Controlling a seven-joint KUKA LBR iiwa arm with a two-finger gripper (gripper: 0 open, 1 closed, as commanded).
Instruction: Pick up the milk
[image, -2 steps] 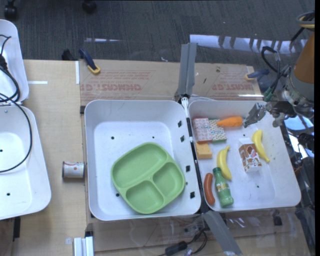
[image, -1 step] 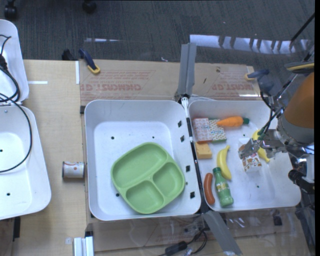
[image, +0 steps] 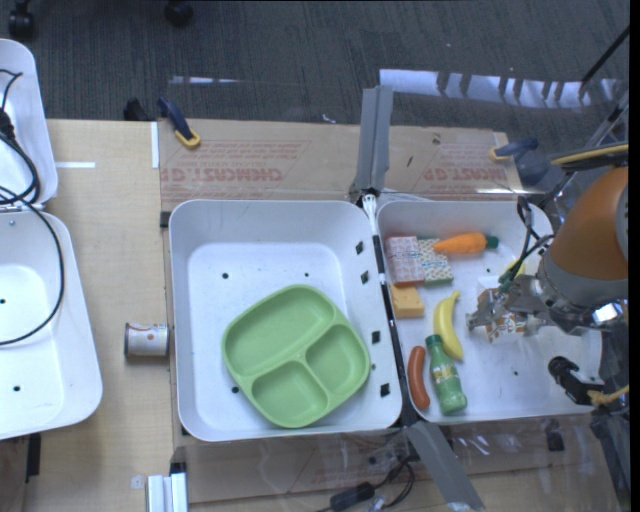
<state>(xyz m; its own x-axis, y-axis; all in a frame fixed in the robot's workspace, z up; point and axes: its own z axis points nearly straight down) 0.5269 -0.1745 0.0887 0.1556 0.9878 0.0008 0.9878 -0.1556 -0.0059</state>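
Where hand (image: 497, 312) sits in right bin (image: 520, 395), milk's long axis can't tell

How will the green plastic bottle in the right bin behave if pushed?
The green plastic bottle lies on its side, so it would probably roll if nudged. Its smooth round body may slip in a grasp.

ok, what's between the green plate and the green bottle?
Camera view: the adjoining bin walls, then a red sausage lying right beside the bottle.
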